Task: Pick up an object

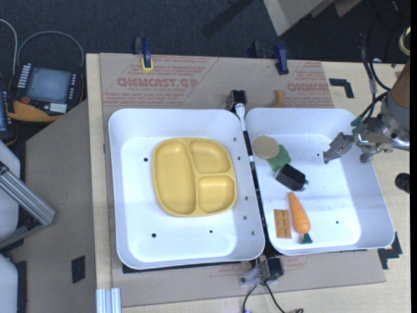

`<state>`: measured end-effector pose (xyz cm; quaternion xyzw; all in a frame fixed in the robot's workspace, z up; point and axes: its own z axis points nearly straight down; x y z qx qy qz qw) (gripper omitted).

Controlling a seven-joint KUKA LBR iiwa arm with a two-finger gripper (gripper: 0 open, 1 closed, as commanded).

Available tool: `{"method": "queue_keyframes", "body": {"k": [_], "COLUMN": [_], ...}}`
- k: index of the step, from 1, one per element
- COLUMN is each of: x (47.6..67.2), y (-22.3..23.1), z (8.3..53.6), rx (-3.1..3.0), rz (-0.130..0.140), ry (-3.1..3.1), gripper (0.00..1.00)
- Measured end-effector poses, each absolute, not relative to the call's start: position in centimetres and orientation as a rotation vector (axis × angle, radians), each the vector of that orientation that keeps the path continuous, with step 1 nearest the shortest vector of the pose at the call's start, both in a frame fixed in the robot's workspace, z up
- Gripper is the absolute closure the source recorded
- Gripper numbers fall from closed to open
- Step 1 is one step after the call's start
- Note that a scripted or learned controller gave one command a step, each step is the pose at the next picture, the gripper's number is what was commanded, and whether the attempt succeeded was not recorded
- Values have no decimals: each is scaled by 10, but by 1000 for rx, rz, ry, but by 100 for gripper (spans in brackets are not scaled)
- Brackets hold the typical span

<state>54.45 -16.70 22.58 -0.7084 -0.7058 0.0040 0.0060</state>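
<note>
Carrot (pixel 299 214) lies low in the right bin (pixel 365 194), long axis running twelve to six, off toward eight o'clock from the gripper (pixel 352 143). Its fingers stand apart, holding nothing. A black block (pixel 290 177) sits between them; a cracker (pixel 282 223) lies just beside the carrot.

Left white bin (pixel 130 175): yellow three-compartment tray (pixel 194 176). Bench: brown printed board (pixel 195 77), two blue clamps (pixel 146 48) at far edge. Beyond the bench's left edge: what looks like a handheld screen pendant (pixel 47 87).
</note>
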Motion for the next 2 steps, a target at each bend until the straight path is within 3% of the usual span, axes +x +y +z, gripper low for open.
{"method": "queue_keyframes", "body": {"k": [1,2], "x": [547,556], "y": [-167,-171], "z": [233,180], "rx": [-2221,-2218], "rz": [0,5], "ry": [-2221,-2218], "gripper": [0,0]}}
